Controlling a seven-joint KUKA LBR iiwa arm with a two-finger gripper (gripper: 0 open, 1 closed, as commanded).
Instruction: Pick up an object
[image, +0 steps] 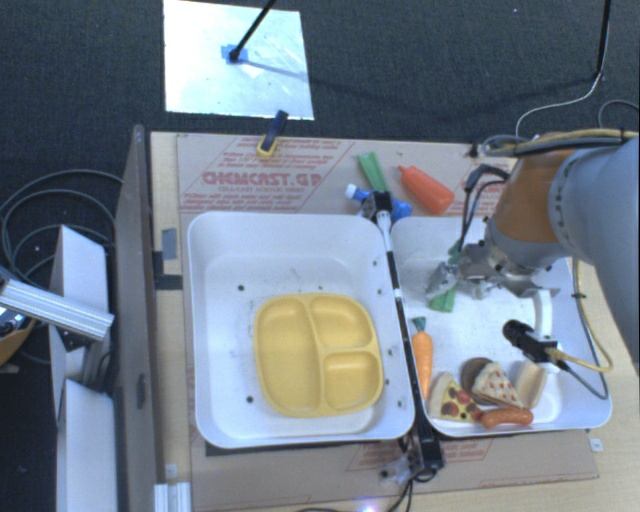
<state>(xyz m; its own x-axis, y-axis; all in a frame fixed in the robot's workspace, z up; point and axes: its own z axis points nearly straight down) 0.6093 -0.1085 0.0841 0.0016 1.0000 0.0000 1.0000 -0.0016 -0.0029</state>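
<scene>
1. Camera view: single fixed camera, mounted above the bench (300, 165), looking down at a slant.
2. Coverage: both white bins, left bin (215, 300) and right bin (585, 405), sit in the lower half of the frame; dark floor (80, 80) fills the top.
3. Range: moderately distant; whole bench width visible.
4. Arm (580, 200) enters from the right edge.

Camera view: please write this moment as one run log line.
gripper: low in right bin, at green object | grasp: unclear | carrot, pizza slice: untouched
</scene>
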